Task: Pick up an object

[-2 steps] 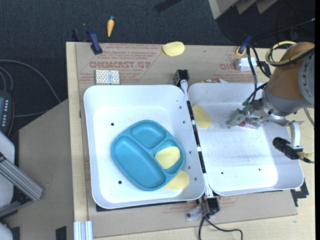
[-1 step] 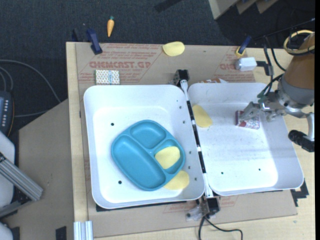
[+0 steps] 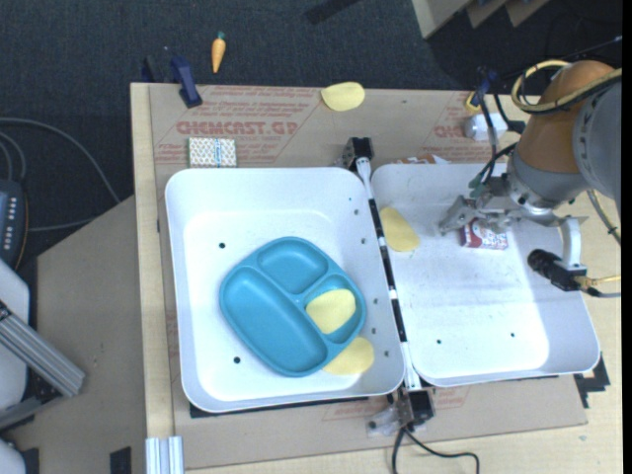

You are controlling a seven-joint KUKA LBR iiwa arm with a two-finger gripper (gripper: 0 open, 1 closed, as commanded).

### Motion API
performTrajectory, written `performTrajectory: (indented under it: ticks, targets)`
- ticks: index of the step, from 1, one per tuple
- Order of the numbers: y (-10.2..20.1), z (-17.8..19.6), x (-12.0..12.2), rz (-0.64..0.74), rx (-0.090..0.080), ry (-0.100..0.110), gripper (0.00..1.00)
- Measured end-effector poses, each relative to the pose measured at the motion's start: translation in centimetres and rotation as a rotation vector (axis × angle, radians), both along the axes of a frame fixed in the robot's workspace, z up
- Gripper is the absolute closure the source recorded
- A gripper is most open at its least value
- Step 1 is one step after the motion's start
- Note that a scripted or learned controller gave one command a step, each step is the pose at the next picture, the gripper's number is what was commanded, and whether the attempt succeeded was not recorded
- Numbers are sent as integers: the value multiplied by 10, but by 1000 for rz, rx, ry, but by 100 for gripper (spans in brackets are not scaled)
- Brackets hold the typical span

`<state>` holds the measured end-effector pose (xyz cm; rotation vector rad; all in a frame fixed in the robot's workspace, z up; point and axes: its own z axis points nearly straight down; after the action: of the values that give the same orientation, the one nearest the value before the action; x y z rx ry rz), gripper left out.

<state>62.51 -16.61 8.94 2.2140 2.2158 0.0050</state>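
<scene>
My gripper [image 3: 481, 212] hangs low over the back of the right bin [image 3: 474, 349], just above a small red and white packet [image 3: 486, 235] that lies on the bin floor. A yellow chip-like piece [image 3: 399, 230] rests at the right bin's left wall. In the left bin [image 3: 197, 265] sits a blue divided tray [image 3: 281, 304] with a yellow piece [image 3: 332, 309] in one compartment. Another yellow piece [image 3: 351, 357] lies beside the tray's near corner.
On the board behind the bins lie a yellow piece [image 3: 343, 96], a small patterned packet [image 3: 212, 151] and a blue clip [image 3: 184, 81]. A small orange carrot toy [image 3: 218, 52] lies on the dark floor. Black clamps join the bins at the middle.
</scene>
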Motion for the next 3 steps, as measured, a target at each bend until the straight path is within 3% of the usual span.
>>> performTrajectory:
  ticks: [1,2,3]
  targets:
    - [-1,12,2,0,-2,-8,100]
    - [-14,2,-66,-2,4,11,100]
    - [-41,64,-93,-2,2,6,100]
